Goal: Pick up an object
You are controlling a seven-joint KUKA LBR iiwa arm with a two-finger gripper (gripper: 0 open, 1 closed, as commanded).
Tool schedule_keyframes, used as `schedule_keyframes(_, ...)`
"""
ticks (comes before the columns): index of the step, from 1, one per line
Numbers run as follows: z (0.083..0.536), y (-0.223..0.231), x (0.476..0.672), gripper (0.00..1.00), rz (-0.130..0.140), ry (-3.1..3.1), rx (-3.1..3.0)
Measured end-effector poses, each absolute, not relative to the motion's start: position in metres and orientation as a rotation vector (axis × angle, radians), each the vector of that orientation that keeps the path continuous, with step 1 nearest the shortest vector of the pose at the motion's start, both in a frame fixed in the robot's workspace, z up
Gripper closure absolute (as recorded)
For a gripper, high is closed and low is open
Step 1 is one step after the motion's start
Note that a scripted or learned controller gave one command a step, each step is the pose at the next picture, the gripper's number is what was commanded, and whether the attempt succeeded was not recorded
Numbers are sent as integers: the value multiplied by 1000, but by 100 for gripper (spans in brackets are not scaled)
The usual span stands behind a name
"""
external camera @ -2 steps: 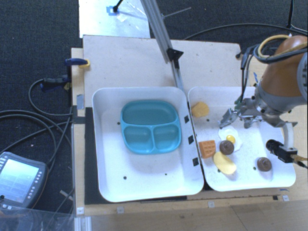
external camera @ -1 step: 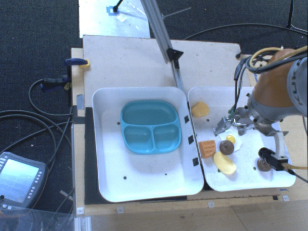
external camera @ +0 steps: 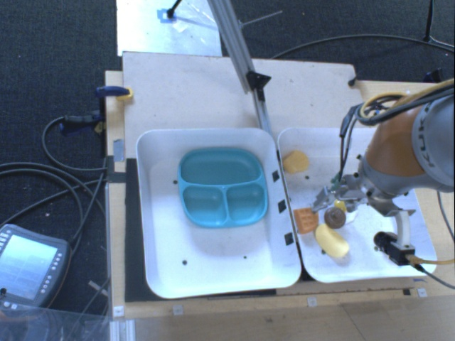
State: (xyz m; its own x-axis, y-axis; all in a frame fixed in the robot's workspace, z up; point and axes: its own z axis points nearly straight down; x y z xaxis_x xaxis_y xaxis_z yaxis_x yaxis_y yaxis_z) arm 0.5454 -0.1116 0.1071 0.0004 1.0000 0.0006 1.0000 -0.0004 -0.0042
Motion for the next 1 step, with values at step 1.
schedule_keyframes(1,121,-111,547,100,-3,-2222,-2223)
